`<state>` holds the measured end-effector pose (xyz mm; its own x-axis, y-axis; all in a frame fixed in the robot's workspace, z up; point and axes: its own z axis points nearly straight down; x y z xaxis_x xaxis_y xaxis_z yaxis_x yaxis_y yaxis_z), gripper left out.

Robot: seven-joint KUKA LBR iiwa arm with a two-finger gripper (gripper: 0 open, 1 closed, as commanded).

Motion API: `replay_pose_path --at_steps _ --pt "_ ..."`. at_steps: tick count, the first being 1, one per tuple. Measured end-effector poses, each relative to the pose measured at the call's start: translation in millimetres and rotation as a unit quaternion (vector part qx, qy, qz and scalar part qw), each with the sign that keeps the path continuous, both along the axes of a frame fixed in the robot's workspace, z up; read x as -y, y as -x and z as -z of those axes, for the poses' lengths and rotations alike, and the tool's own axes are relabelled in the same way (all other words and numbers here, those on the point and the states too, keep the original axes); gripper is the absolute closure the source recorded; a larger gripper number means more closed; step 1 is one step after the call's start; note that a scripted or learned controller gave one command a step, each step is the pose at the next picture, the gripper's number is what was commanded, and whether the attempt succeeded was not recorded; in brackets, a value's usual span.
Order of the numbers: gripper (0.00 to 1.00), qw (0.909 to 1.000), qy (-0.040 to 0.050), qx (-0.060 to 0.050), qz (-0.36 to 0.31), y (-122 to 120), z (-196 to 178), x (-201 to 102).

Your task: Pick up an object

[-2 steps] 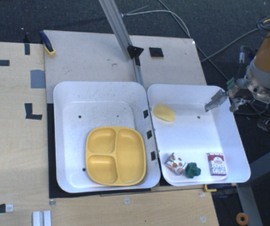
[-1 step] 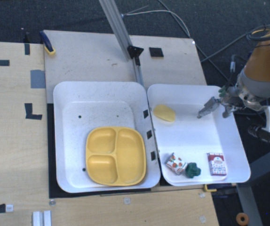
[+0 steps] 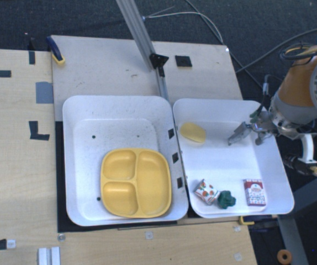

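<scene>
My gripper (image 3: 248, 137) hangs over the right bin (image 3: 230, 108), near its right side, with its two fingers spread apart and nothing between them. A pale yellow rounded object (image 3: 193, 132) lies at the bin's upper left, well to the left of the gripper. Along the bin's front lie a small red-and-white packet (image 3: 205, 192), a dark green lump (image 3: 226, 200) touching it, and a red-and-white carton (image 3: 254, 192).
The left bin (image 3: 81, 115) holds a yellow divided plate (image 3: 136, 182) at its front. A metal pole (image 3: 139, 29) rises from behind the bins. Cables run across the dark floor behind the bench.
</scene>
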<state>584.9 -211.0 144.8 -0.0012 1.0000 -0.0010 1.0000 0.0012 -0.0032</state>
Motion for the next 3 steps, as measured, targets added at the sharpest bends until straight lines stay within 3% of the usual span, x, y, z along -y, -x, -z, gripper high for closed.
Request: replay_pose_path --at_steps 1,2,3 --pt "0.0 1.0 0.0007 0.001 0.0 -5 60 4" --pt "1.0 1.0 0.0011 0.002 -0.001 -6 46 4" --pt "1.0 1.0 -0.0006 0.002 0.0 -11 2 -2"
